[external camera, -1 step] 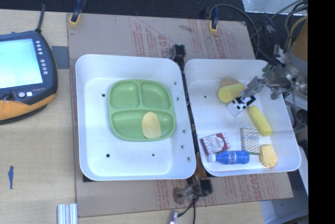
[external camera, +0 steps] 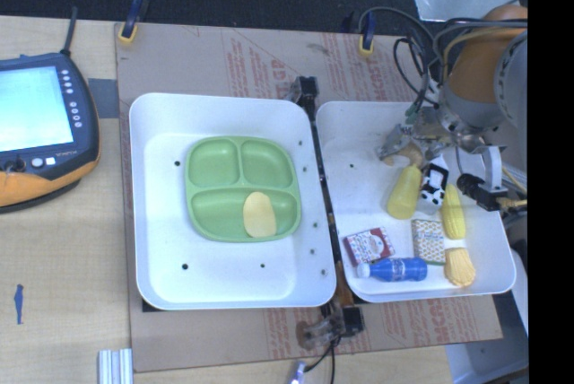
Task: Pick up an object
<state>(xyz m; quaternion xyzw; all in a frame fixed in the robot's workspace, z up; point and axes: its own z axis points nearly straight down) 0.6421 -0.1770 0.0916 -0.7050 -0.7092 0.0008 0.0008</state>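
Note:
My gripper (external camera: 420,143) hangs over the back of the right bin (external camera: 354,135), just above the top end of a yellow bottle-shaped object (external camera: 404,191). Beside that object lies a small black-and-white item (external camera: 435,185), partly under the wrist. A corn cob (external camera: 453,212) and a second yellow corn piece (external camera: 460,265) lie along the bin's right side. At the front of the bin are a blue bottle (external camera: 397,269), a red-and-white packet (external camera: 369,244) and a checked packet (external camera: 429,240). I see nothing held by the gripper.
The left bin (external camera: 152,194) holds a green divided plate (external camera: 240,187) with a pale yellow piece (external camera: 260,214) in its front compartment. A tablet controller (external camera: 40,126) lies at the far left of the bench. Cables loop behind the arm at the right.

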